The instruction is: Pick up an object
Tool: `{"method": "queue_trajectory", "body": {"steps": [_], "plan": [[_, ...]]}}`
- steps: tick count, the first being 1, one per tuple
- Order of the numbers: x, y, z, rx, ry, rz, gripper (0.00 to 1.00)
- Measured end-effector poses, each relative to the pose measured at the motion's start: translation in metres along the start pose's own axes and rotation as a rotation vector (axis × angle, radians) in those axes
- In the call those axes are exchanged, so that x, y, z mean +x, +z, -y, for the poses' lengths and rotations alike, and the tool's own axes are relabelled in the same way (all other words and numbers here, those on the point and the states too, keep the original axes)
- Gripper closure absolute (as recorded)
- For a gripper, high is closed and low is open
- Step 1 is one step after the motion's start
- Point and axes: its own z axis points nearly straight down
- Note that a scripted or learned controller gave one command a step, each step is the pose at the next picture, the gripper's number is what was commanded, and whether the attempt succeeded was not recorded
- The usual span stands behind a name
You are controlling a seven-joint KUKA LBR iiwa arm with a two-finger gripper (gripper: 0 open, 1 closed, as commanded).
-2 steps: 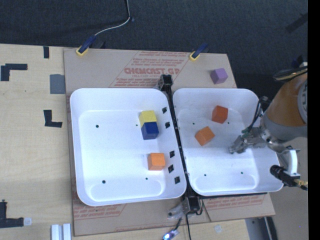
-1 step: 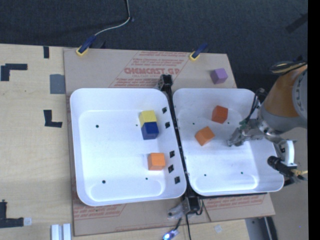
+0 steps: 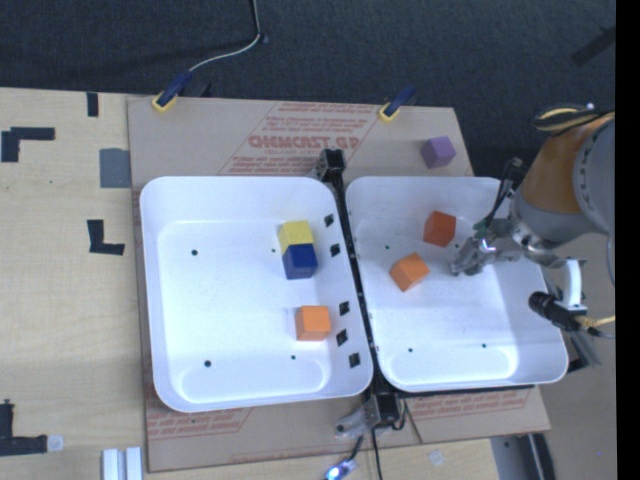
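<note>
Orange cubes look like the easy pick: small, stiff blocks, probably light, flat faces, so squeezing two opposite sides should work fine. From the overhead camera, two sit in the right bin [image 3: 520, 363], the lower cube [image 3: 408, 271] just left of the gripper [image 3: 466, 263], the upper cube [image 3: 439, 228] near it. Can't tell the gripper's state. Decent bare floor around both cubes, and the divider wall stays well off to their left.
</note>
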Motion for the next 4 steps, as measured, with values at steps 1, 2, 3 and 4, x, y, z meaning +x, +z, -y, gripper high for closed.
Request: {"method": "queue_trajectory", "body": {"steps": [1, 2, 3, 4], "plan": [[0.000, 0.000, -0.002, 0.001, 0.001, -0.001, 1.00], [0.000, 0.000, -0.009, 0.001, 0.001, -0.001, 1.00], [-0.001, -0.001, 0.029, -0.001, 0.002, 0.001, 1.00], [-0.001, -0.001, 0.065, -0.002, 0.003, 0.001, 1.00]]}}
